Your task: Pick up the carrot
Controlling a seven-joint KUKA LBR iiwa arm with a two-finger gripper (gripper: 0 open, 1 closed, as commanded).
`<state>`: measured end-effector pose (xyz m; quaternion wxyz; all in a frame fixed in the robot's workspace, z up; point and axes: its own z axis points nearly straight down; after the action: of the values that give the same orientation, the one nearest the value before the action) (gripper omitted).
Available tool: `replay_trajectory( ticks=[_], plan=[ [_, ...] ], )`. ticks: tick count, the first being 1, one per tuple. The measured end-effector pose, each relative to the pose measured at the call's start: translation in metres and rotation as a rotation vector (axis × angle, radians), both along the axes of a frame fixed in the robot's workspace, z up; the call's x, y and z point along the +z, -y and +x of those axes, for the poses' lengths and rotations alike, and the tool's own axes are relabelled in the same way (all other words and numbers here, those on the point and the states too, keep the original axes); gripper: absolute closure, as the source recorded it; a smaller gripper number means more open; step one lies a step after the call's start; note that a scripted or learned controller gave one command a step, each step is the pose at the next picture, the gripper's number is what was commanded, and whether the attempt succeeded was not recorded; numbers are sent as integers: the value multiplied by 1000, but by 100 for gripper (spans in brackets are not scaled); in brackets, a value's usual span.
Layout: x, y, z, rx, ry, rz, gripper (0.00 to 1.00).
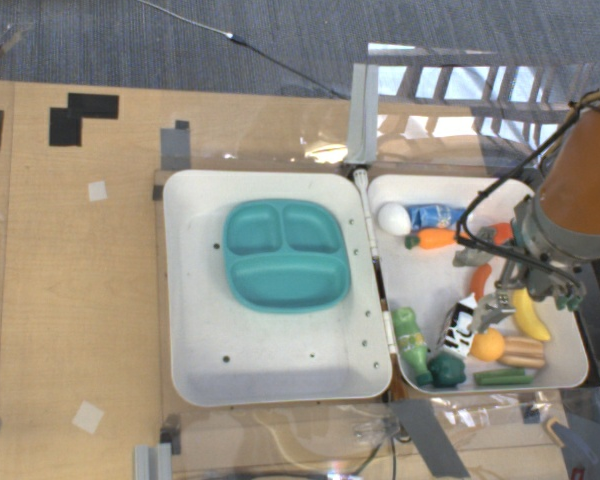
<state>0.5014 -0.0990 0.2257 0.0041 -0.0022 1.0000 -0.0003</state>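
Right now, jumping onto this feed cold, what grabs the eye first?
The teal divided plate sits alone in the left bin. The right bin is crowded with toy food: the carrot near its far side beside a white egg, a banana toward the right. The gripper hangs over the bin's middle, apart from the carrot.

The arm (580, 183) enters at the right as a thick rounded column whose broad band is orange-brown, with a grey collar below it. Thin black cables (500, 193) loop off its left side, one arching from the top of the orange band and down past the grey section. Beneath the collar the wrist narrows into darker grey metal parts, ending in the claw (495, 303), a cluster of small silvery-grey pieces with dull highlights; its finer details, such as screws or markings, are too small to make out.
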Motion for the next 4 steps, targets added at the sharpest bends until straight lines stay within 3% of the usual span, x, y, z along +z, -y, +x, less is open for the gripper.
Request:
replay_trajectory(
  ticks=[1, 2, 3, 4],
  plan=[
    [-28, -1, 74, -31, 0, 1, 0],
    [-63, 30, 111, -387, 0, 3, 0],
    [-113, 30, 141, -378, 28, 3, 0],
    [-119, 18, 143, -715, 41, 17, 0]
  ],
)
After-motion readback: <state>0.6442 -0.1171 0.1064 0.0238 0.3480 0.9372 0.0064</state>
